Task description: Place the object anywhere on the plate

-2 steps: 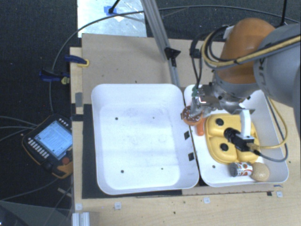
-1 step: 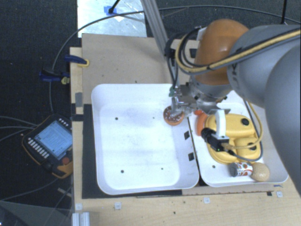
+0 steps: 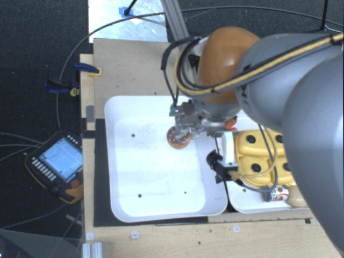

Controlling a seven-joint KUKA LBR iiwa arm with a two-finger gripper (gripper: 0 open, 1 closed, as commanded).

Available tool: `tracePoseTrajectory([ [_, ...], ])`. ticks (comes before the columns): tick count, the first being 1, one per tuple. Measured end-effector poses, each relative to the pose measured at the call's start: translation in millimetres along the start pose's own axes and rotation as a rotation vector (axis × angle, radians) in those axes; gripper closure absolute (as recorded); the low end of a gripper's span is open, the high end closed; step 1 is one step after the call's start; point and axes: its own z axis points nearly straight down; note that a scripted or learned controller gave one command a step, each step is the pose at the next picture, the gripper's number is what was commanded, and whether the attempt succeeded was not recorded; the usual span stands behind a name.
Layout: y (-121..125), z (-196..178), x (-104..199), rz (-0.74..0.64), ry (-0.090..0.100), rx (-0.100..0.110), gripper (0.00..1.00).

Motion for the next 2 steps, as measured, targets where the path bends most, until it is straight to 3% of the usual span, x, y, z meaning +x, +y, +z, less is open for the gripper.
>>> tracePoseTrajectory([
  [1,15.4,-5.1,8.5,0.005,-0.001,-0.003,1.00],
  [2,14.7,-4.6,8.0,0.005,-0.002,-0.002,0.00],
])
